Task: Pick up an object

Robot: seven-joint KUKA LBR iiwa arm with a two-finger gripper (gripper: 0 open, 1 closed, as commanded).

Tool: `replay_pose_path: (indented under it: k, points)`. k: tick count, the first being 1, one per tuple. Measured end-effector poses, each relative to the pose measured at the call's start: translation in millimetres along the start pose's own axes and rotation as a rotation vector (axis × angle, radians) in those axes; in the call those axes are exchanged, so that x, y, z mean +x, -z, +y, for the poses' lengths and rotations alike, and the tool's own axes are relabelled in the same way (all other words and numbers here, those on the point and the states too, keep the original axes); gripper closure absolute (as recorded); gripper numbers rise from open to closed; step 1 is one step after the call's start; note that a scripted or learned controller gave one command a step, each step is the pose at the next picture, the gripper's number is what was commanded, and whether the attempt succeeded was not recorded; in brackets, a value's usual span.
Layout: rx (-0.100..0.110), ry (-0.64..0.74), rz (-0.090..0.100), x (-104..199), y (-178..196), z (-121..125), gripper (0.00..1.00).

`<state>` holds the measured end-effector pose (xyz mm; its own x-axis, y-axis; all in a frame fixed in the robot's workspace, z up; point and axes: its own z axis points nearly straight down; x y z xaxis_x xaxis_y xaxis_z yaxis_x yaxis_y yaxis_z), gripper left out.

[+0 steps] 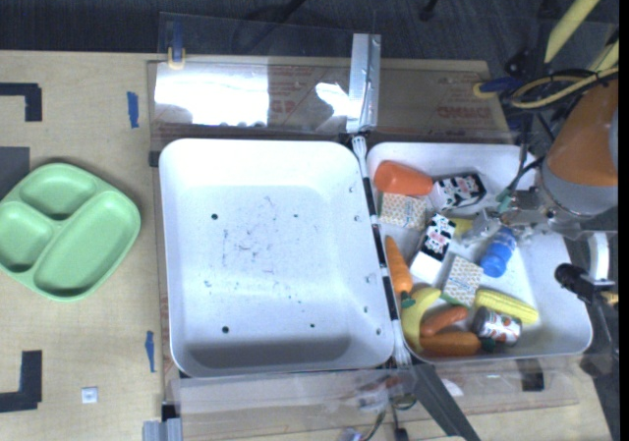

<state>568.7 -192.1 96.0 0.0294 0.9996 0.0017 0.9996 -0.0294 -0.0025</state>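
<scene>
Hovering at right bin's (565, 326) far right side, gripper (506, 216) sits just above blue bottle (498, 255); finger state can't tell; nothing visibly held; best to descend straight onto bottle, clear of corn (506, 306) and cow-print block (437, 233)

1. Left of the divider (374, 223), the left bin (265, 243) lies bare and open from above.
2. Right of the divider, toys (447, 272) crowd the right bin (560, 302); its right floor stays bare.
</scene>
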Motion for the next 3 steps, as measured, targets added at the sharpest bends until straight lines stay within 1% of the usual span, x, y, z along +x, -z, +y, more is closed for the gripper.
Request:
replay_pose_path:
  k: [1,2,3]
  points:
    - [-0.007,0.117,0.000,-3.1,-10.1,-24.3,0.00]
    - [-0.007,0.116,-0.001,-3.4,-10.1,-24.3,0.00]
    - [-0.009,0.117,-0.001,-4.4,-1.1,-22.8,1.00]
